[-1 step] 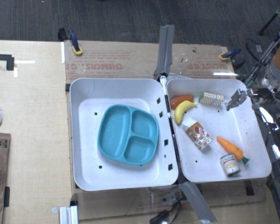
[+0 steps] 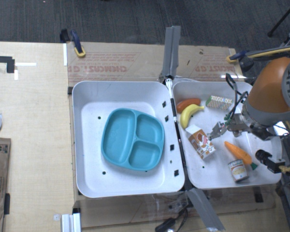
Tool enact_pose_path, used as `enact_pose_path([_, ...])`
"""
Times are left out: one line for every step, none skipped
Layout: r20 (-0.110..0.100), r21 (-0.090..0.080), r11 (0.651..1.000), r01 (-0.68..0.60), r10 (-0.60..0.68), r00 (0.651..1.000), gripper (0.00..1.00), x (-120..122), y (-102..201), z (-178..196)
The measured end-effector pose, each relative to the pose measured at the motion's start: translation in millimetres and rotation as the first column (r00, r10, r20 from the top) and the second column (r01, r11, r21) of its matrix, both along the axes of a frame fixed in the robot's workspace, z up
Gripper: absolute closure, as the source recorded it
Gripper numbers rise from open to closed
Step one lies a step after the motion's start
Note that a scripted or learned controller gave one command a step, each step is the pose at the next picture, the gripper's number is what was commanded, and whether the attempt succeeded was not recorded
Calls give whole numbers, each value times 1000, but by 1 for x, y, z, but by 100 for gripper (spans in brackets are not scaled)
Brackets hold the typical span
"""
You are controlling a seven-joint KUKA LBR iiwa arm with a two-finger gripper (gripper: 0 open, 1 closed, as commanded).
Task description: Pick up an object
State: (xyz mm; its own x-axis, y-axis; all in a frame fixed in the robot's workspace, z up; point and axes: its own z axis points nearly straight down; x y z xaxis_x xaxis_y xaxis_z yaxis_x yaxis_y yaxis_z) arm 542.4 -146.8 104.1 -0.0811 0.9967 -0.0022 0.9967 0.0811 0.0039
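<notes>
A pale wooden bench point(image 2: 29, 129) sits before dark grey carpet point(image 2: 135, 8). Brown cardboard point(image 2: 121, 62) lies across it, with a blue clamp point(image 2: 77, 42) at its edge.

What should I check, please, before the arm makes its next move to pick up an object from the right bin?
1. Objects available in the right bin: ok. A banana, carrot, small carton, can and more lie there.
2. Gripper over the right bin: ok, it is just right of the small carton.
3. An object between its fingers: not ok, none is visible there.
4. Nearest target free of neighbours: ok, the small carton lies apart from the banana and carrot.
5. Gripper height above the bin floor: cannot tell from this slanted view.
6. Left bin out of the way: ok, it holds a blue divided plate.
</notes>
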Motion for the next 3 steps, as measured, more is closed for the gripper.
enact_pose_path([20, 1, 995, 98, -98, 995, 0, -32, -1, -3])
enact_pose_path([-5, 2, 988, 157, -157, 988, 0, -65, -55, -13])
enact_pose_path([-6, 3, 987, 161, -161, 987, 100, -65, -55, -4])
